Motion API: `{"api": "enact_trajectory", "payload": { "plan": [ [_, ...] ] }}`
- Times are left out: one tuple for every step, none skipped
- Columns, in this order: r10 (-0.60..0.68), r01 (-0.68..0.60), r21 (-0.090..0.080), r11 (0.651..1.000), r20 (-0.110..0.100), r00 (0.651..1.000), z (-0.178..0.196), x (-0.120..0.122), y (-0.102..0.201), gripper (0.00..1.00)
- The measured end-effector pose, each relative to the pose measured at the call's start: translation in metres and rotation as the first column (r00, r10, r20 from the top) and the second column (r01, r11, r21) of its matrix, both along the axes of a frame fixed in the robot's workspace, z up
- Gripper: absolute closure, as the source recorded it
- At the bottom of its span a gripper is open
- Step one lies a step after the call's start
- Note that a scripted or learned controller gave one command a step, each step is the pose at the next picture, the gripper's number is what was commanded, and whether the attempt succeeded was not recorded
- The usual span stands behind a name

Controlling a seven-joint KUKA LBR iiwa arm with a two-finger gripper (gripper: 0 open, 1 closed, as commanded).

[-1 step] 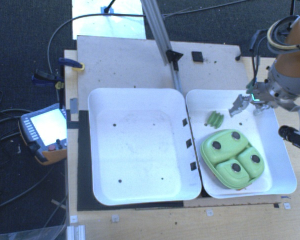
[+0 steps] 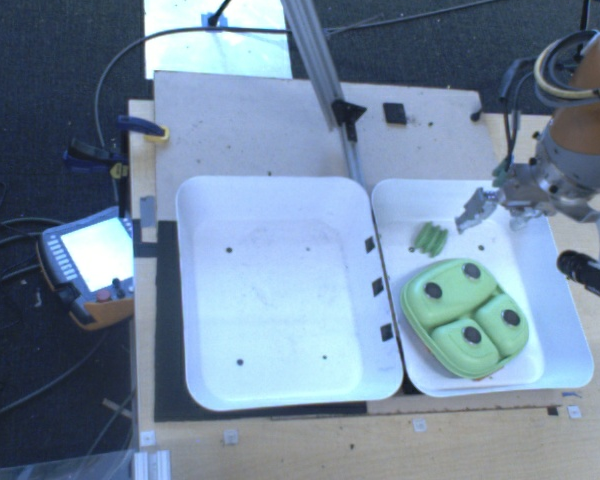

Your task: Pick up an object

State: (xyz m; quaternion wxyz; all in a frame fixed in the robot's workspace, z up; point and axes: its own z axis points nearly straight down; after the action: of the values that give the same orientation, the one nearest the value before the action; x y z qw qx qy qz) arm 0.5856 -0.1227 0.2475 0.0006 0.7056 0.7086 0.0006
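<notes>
Ridged green piece [image 2: 429,239]: lies loose on right bin [image 2: 565,308] floor, just below-left of claw [image 2: 498,211]; long axis slanting toward it. Claw spread, pinching nothing. Green lobed tray [image 2: 466,318] farther below.

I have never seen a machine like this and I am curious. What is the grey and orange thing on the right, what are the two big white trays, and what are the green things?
The grey and orange thing is a robot arm. At its end is a gripper, a little metal hand with two fingers. The picture comes from one camera fixed above the bench, looking down at a slant.

The two white trays are shallow bins. The right bin has two things lying in it: a big green lumpy plastic piece with dark dots, and a small green ridged piece nearer the gripper. The left bin sits beside it.

The gripper hangs over the right bin's far edge and nothing sits between its fingers. Its job is to pick something up.
</notes>
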Motion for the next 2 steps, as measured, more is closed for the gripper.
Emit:
{"api": "enact_trajectory", "payload": {
  "plan": [
    [-0.003,0.003,-0.001,1.0,-0.003,1.0,-0.055,0.01,-0.003,0.0],
    [0.0,0.0,0.0,1.0,-0.004,1.0,-0.11,0.015,0.006,0.0]
  ]
}}
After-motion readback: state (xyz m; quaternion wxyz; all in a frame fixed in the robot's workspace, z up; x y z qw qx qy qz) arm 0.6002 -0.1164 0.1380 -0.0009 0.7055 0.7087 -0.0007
